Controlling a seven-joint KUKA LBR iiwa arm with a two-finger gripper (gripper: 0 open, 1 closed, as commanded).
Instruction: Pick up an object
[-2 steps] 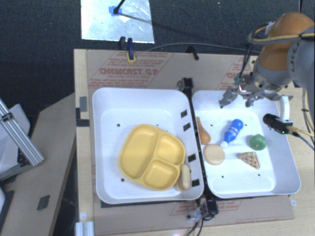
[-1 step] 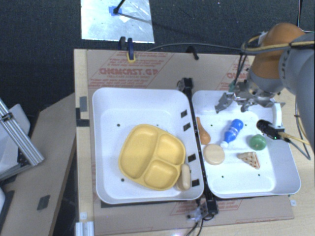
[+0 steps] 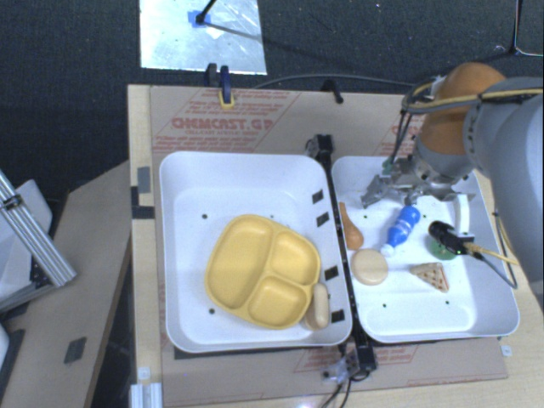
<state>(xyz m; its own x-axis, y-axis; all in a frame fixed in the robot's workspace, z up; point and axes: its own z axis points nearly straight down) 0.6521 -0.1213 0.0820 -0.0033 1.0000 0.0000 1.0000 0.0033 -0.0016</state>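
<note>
One "CHEMCAST GP" board [image 3: 223, 124]

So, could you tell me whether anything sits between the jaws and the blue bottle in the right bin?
Nothing visible does: the gripper hangs just above the blue bottle, with bare bin floor between them.

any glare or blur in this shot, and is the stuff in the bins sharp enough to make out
Camera view: strong glare on the shiny sheet above the bench; both white bins look bright and slightly washed out; the yellow tray and blue bottle read clearly with soft shadows; the gripper area is dark and cluttered, hard to resolve; the small triangular piece is a little soft.
</note>
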